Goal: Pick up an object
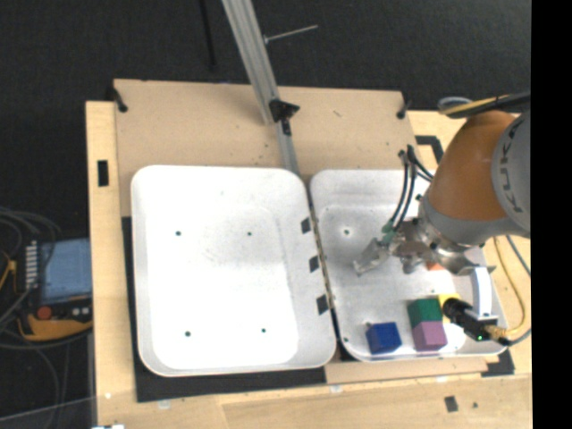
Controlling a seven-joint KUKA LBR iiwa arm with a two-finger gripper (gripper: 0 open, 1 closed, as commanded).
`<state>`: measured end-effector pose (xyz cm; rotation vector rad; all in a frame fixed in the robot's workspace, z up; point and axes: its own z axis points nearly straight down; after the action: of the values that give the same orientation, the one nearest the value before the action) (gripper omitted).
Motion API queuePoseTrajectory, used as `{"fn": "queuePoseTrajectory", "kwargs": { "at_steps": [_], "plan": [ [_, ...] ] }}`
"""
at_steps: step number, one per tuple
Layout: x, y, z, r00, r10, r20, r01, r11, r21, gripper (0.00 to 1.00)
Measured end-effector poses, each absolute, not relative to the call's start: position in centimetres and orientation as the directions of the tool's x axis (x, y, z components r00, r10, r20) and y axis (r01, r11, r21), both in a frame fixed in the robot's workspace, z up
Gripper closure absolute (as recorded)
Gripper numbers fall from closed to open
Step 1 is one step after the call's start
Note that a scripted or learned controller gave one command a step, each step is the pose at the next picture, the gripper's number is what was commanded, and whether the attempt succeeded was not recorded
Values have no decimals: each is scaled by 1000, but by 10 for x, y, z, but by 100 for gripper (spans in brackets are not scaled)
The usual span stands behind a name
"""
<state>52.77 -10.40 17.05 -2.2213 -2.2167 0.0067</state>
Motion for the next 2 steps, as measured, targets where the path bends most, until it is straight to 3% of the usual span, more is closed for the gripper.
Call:
{"fn": "queuePoseTrajectory", "kwargs": {
  "at_steps": [1,2],
  "plan": [
    [520,-107,110,2,1000,0,1000,-2,-6,0],
    [521,-108,98,3,1000,-2,1000,-3,2,0]
  ]
}}
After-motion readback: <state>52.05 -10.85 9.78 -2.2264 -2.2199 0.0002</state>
